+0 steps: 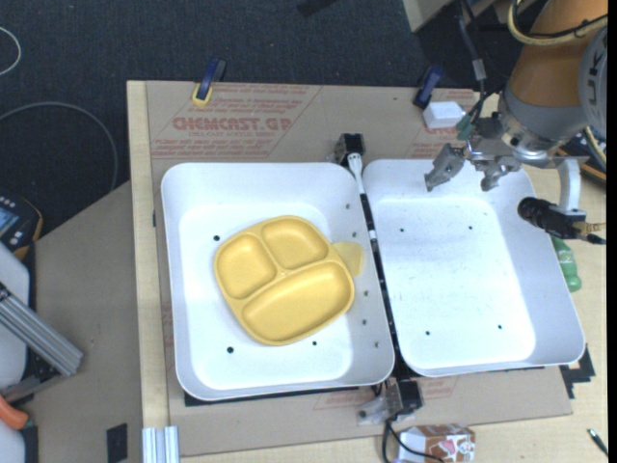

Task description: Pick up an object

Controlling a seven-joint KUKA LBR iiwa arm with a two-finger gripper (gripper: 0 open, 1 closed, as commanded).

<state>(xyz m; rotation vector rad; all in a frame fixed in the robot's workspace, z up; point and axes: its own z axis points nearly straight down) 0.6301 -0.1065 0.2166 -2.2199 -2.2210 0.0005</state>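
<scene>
Grey arm (pixel 554 75) above right bin (pixel 540 345); gripper (pixel 469 174) fingers spread.

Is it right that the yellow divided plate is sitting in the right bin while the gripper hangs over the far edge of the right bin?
Not quite. The camera view shows the yellow divided plate in the left bin, not the right bin. The gripper does hang over the right bin's far edge.

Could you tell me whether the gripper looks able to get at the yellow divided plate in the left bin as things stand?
Probably yes: the yellow plate lies uncovered in the left bin, and the gripper hangs open above the right bin's far edge.
</scene>
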